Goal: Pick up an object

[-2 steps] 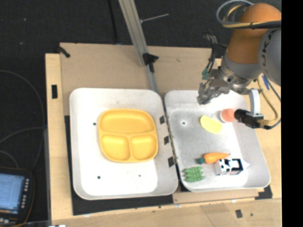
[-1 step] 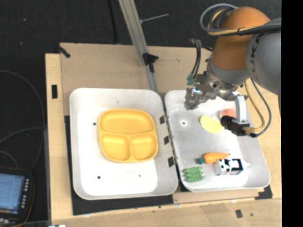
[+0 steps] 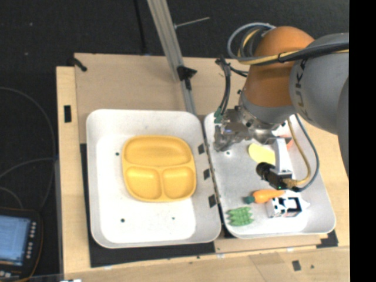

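Note:
My gripper [image 3: 224, 138] hangs low over the far left corner of the right bin [image 3: 235, 175], with bare bin floor under it. Nothing shows in its grasp. Just to its right lies a flat pale yellow piece [image 3: 260, 153], partly under the wrist. Toward the near side of the same bin lie an orange carrot [image 3: 264, 195], a small green toy [image 3: 239, 217] and a black-and-white block [image 3: 285, 205]. The big grey and orange arm [image 3: 276, 81] hides the bin's far right part.
A yellow divided plate [image 3: 158, 167] lies in the middle of the left bin [image 3: 106, 216]. A slanted metal pole [image 3: 170, 46] stands behind the bins. The wall between the bins runs just left of the gripper.

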Robot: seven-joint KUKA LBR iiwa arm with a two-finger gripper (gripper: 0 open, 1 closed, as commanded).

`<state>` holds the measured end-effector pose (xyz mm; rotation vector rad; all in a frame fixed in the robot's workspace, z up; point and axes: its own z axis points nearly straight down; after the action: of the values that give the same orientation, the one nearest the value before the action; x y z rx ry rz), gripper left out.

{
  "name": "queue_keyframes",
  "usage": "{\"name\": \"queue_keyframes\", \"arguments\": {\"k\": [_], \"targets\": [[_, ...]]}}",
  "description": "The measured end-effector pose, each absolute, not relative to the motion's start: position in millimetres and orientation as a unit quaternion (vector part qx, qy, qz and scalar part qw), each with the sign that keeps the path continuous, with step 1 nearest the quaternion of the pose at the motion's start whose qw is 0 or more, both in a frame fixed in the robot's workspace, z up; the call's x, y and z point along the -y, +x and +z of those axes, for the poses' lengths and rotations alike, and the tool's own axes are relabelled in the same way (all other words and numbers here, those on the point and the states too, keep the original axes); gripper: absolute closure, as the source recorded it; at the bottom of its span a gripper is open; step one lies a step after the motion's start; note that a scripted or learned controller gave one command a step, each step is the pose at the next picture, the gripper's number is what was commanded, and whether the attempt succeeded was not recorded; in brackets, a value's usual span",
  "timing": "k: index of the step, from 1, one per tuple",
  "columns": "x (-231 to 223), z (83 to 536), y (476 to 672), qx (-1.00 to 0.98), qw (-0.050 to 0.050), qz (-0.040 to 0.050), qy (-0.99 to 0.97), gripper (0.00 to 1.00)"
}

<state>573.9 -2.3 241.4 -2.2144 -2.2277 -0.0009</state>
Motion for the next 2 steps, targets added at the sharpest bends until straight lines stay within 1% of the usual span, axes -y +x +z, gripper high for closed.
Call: {"name": "queue_keyframes", "arguments": {"k": [1,2], "targets": [[-41,231,546.6,0.709,0.001,0.0002,-0.705,1.0],[-89,247,515.1,0.71,0.001,-0.0012,-0.704,1.0]]}}
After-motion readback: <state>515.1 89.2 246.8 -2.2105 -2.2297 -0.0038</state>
